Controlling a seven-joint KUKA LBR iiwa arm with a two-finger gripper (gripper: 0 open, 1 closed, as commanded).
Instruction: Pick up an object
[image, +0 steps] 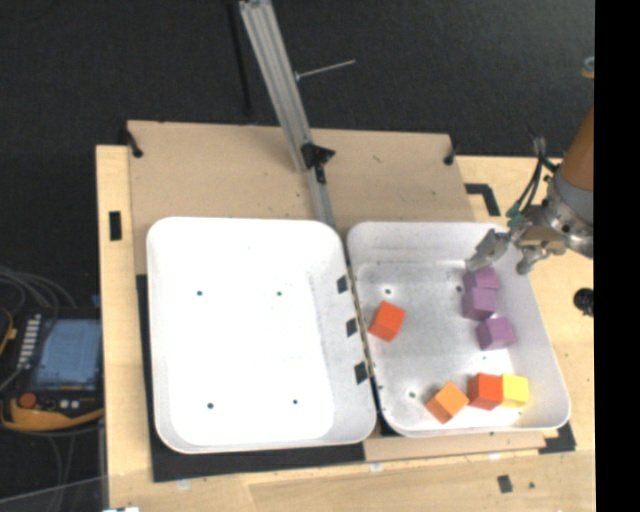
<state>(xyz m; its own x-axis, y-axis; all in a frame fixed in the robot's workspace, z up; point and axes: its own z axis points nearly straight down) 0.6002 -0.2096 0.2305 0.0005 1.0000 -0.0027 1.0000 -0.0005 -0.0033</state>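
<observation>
Along the right bin's (400, 250) near edge, an orange block (448, 401), a red block (486, 389) and a yellow block (515, 389) in a row. Farther in, two purple blocks (484, 308) and a lone orange cube (387, 321). Above the bin's far right corner, gripper (510, 251) slanting in, fingers (488, 248) spread, grasping nothing. Beyond, wooden counter (220, 170), dark floor (120, 60).
</observation>
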